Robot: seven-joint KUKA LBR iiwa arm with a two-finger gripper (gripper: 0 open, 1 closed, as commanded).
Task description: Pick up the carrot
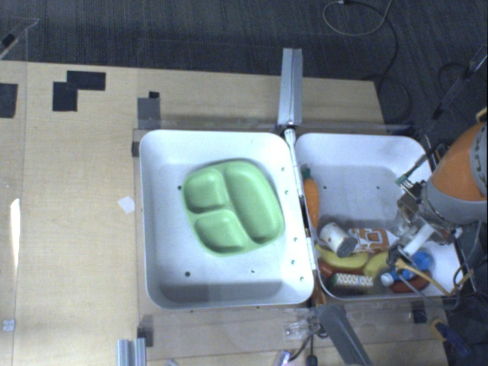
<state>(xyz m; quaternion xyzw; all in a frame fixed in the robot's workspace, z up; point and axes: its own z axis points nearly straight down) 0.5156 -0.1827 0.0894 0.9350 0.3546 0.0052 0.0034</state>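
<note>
- Metal fittings (328, 334) stand at the near edge of the bench, just below the place where the two bins meet.
- The bench (69, 227) is of pale wood. It takes the left and the middle of the camera view, and a small white scrap (126, 203) lies on it near the left bin.
- The left bin (164, 280) is white and shallow. It holds a green tray (232, 207) with three compartments, which lies a little turned.
- The right bin (358, 162) touches the left one along a metal divider. Its near part is crowded: a yellow banana (351, 263), a white cup (332, 235) on its side, an orange-and-white box (371, 239), and small blue and red things near the right corner.
- The carrot (311, 200) is in the right bin, lying along its left wall, just beside the divider. Its green top points to the far side. It is apart from the gripper.
- The gripper (412, 242) is low over the right part of the right bin, near the blue things. If its fingers are spread or together, I cannot tell.
- The arm (461, 178), grey with an orange band, enters from the right.
- A grey metal post (290, 90) stands at the far side, above the divider.
- Black square marks (76, 90) are on the far left of the bench.
- Beyond the bench is a dark carpet floor (191, 21), with a thin cable (358, 14) making a loop on it.
</note>
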